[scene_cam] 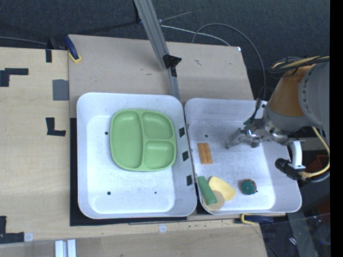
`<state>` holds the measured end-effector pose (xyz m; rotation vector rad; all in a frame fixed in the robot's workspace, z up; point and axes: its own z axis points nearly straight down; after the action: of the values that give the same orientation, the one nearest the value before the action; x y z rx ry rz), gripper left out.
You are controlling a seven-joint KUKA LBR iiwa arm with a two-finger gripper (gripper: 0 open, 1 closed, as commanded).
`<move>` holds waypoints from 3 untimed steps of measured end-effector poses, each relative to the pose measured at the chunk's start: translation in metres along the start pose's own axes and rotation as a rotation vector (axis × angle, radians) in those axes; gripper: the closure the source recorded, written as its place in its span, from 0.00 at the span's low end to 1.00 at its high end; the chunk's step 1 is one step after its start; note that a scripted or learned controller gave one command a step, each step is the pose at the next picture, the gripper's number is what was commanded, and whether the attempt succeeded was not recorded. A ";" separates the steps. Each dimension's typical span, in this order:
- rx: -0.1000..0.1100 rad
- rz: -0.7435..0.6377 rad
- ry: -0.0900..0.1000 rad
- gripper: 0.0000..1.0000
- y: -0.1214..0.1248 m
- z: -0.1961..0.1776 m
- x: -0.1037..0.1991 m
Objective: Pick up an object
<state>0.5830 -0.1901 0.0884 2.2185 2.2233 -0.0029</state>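
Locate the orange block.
The orange block lies flat in the right bin, near its left wall. The gripper is off to its right, and the yellow piece and green stick lie below it in the view.

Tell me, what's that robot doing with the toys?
The arm's gripper hangs over the right bin, which has four small things in it: an orange block, a green stick, a yellow piece and a small green ball. The gripper is near the middle of the bin, apart from all of them, with nothing between its fingers. The left bin has a green plate with three sections.
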 end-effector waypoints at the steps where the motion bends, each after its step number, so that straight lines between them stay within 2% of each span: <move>1: 0.000 -0.001 0.001 1.00 0.000 -0.010 0.001; 3: -0.005 0.001 0.000 1.00 0.011 -0.128 -0.008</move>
<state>0.5942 -0.1980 0.2161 2.2168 2.2196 0.0027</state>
